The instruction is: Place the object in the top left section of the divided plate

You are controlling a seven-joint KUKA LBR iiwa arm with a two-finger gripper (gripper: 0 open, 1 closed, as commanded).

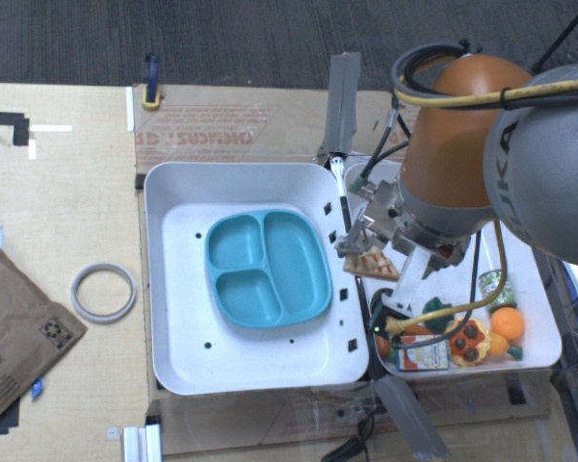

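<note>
A blue divided plate point(268, 268) lies in the left white bin point(178, 287), with two small sections on its left side and one long section on its right. My gripper point(363, 242) hangs over the wall between the two bins, just right of the plate. A flat tan, toast-like piece point(372, 265) sits between its fingers, which are shut on it. The grey and orange arm hides much of the right bin.
The right bin point(544, 340) holds an orange point(507, 322), a toy pizza slice point(468, 341), a small carton point(424, 355) and a green item point(490, 283). On the bench to the left lie a tape ring point(103, 291) and a cardboard box point(14, 330).
</note>
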